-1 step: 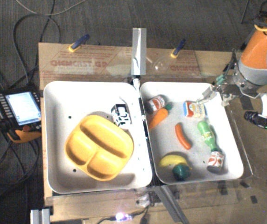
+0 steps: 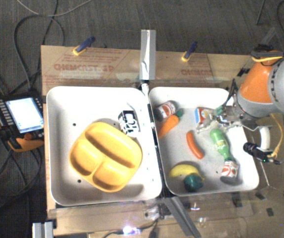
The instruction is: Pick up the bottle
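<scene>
The bottle (image 2: 220,142) is green and lies on its side in the right bin (image 2: 209,94), near that bin's right wall. Its upper end sits just below my gripper (image 2: 218,121), which hangs over the bin's upper right part. The grey arm with its orange band (image 2: 261,86) reaches in from the right. The gripper's metal tip overlaps the bottle's top end and a small blue, orange and white carton (image 2: 202,115), so I cannot make out whether it touches either of them.
The right bin also holds a can (image 2: 167,109), a carrot (image 2: 168,126), a red sausage (image 2: 194,145), a banana (image 2: 183,170), a dark green round item (image 2: 193,182) and a small can (image 2: 230,169). The left bin (image 2: 62,108) holds a yellow divided plate (image 2: 106,155) and a black-and-white item (image 2: 127,122).
</scene>
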Robot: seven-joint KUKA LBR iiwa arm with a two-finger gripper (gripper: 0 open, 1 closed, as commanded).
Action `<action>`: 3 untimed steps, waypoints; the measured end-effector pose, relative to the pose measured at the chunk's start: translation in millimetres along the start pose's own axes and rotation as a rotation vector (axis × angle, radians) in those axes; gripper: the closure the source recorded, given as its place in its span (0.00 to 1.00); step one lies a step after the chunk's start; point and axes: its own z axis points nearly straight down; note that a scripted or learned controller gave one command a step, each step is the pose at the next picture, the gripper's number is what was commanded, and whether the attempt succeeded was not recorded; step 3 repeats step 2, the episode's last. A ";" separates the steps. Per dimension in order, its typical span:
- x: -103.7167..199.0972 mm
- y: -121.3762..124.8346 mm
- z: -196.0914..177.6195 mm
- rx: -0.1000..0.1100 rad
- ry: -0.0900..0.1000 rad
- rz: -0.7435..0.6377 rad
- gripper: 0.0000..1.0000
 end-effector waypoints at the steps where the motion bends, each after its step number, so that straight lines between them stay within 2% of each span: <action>1: -0.4 -1.2 -7.2 0.004 -0.003 -0.001 1.00; 2: 6.8 -27.4 -62.1 0.008 -0.008 0.031 1.00; 3: 6.8 -27.4 -62.1 0.008 -0.008 0.031 1.00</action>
